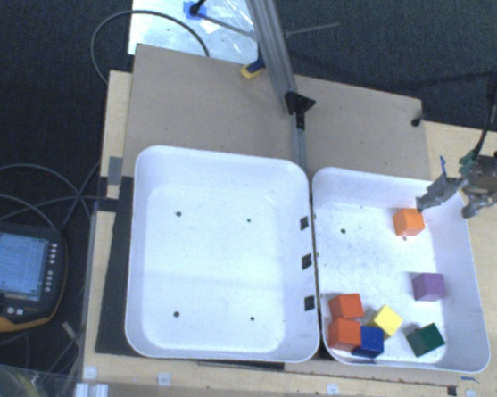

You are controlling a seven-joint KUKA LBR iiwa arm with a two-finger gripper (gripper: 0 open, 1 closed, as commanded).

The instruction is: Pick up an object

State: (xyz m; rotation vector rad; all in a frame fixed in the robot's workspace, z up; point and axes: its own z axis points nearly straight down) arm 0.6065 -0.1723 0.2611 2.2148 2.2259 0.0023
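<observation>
Gripper [451, 196]: fingers spread, nothing between them, at upper right corner of right bin [475, 293]. Orange cube [408, 223]: in same bin, just beside gripper, down and toward view's left. Nearest candidate. Purple cube [428, 285] farther down. Remaining cubes clustered at bin's near edge.

The pale wooden bench [216, 99] bears two shallow white bins, left bin [158, 168] beside right bin [474, 302], touching.
</observation>
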